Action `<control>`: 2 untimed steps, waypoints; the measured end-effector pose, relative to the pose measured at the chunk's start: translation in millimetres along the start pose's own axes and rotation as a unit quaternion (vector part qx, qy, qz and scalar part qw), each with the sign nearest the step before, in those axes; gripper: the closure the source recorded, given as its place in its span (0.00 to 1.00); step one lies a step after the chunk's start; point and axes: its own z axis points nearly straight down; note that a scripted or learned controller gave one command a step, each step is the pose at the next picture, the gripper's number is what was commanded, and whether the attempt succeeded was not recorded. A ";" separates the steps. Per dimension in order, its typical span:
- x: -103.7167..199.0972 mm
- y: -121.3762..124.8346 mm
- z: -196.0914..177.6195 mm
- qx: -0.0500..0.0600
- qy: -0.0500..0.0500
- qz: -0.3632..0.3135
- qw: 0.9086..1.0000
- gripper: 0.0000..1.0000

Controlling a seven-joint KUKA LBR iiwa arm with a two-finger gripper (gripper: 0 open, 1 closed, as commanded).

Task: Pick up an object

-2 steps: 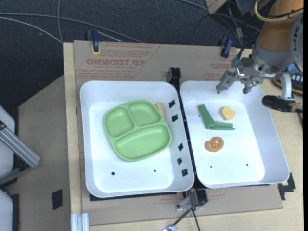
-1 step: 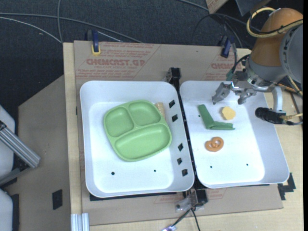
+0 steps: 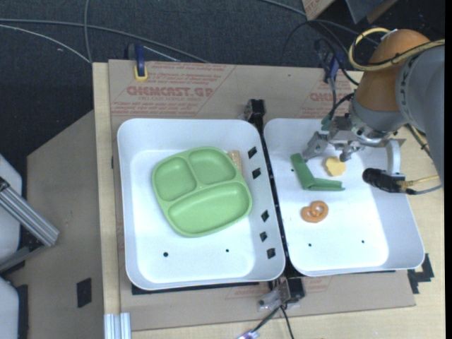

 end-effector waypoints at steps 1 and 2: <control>0.3 1.3 22.6 -0.003 -0.001 0.000 1.000 0.00; 0.7 1.6 11.1 -0.003 -0.001 0.000 1.000 1.00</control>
